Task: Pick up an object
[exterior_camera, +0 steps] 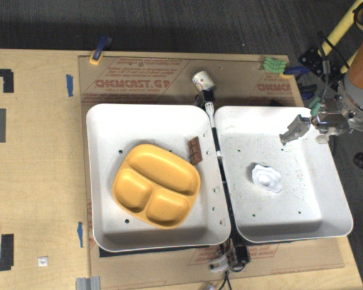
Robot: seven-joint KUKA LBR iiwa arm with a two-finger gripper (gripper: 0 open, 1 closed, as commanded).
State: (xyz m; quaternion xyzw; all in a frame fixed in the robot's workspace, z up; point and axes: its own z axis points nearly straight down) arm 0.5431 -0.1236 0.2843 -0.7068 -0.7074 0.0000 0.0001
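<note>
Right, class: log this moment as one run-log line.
gripper: over right bin, upper right, nothing seen held | white object: right bin, centre | yellow tray and brown piece: left bin

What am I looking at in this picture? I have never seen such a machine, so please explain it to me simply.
This is a single photo from a camera fixed above a workbench, looking down at a slant. On the bench sit two shallow white bins, side by side. The left bin holds a yellow plastic tray with three compartments and a small brown block beside it. The right bin holds a small white crumpled object. The machine is a robot arm that comes in from the right side of the picture. At its end is a gripper with two fingers, used for picking things up. It hangs above the far part of the right bin, away from the white object. Nothing is seen between its fingers.
</note>
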